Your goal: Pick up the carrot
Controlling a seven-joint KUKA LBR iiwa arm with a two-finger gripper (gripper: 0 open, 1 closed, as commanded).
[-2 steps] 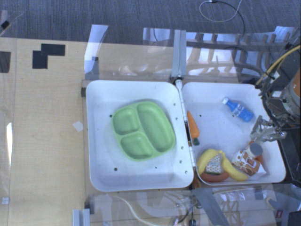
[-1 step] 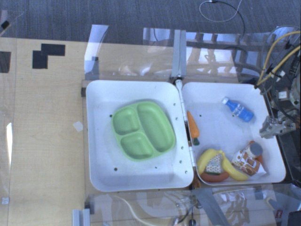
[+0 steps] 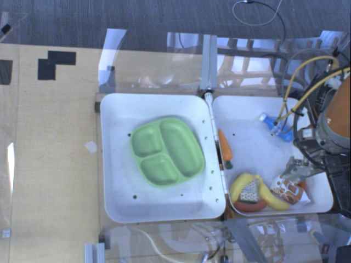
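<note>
Orange and slim, the carrot (image 3: 224, 147) is shown lying along the right bin's (image 3: 249, 111) left wall, well apart from the gripper (image 3: 299, 170). Whether the fingers are spread cannot be told. A grasp across its width, clear of the wall, is advised.

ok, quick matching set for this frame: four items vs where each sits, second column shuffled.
1 carrot
2 plate
3 banana
4 blue item

A left bin
B right bin, far side, beside the cables
C right bin, along its left wall
D right bin, near edge

Pairs: 1-C, 2-A, 3-D, 4-B
</note>
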